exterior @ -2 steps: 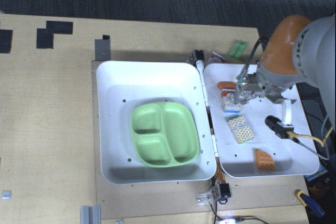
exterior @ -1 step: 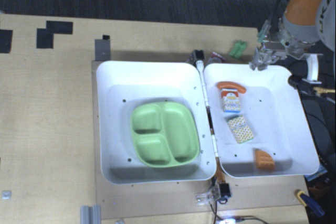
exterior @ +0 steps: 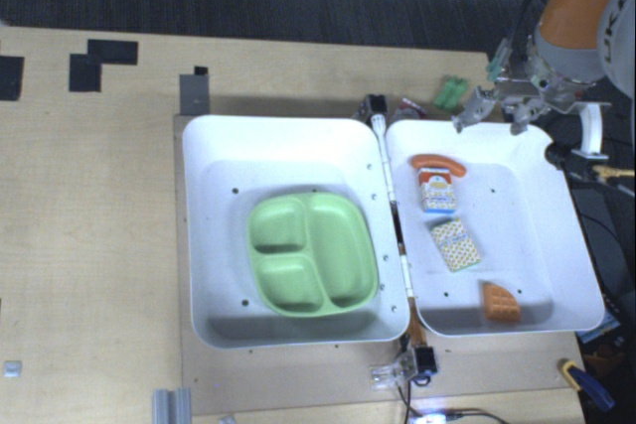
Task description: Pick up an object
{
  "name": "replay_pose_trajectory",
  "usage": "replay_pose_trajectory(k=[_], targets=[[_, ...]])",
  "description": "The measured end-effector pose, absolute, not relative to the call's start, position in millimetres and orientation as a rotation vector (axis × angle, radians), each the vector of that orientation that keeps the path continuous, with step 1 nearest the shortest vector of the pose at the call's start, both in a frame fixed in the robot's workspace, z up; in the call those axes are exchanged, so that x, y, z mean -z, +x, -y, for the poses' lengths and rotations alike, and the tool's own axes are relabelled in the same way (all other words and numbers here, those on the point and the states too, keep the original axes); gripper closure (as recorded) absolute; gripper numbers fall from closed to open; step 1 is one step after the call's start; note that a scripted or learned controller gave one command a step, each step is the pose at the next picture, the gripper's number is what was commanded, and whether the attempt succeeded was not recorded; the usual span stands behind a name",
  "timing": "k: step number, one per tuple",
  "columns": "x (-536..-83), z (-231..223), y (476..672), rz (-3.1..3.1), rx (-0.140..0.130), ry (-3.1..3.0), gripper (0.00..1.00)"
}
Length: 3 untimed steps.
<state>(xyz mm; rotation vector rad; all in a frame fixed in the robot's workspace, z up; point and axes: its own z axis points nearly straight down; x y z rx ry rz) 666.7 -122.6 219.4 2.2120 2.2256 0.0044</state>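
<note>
A green divided plate (exterior: pixel 313 251) lay in the left bin (exterior: pixel 209 154). In the right bin (exterior: pixel 566 253) sat an orange sausage (exterior: pixel 438 165), a small carton (exterior: pixel 437 193), a patterned packet (exterior: pixel 455 244) and an orange wedge (exterior: pixel 500 302). The grey arm (exterior: pixel 586 10) reached in from the upper right, its gripper (exterior: pixel 493 117) hanging above that bin's far edge, fingers spread apart with nothing between them.
</note>
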Motion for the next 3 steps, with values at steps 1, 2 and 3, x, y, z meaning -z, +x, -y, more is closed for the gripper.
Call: replay_pose_trajectory(k=[1,2,3], targets=[[-86,84,670.2,-2.226,-0.007,2.211,0.0],[-97,83,671.3,-2.228,-0.01,2.206,1.0],[-186,13,575.8,-2.227,-0.007,2.213,1.0]])
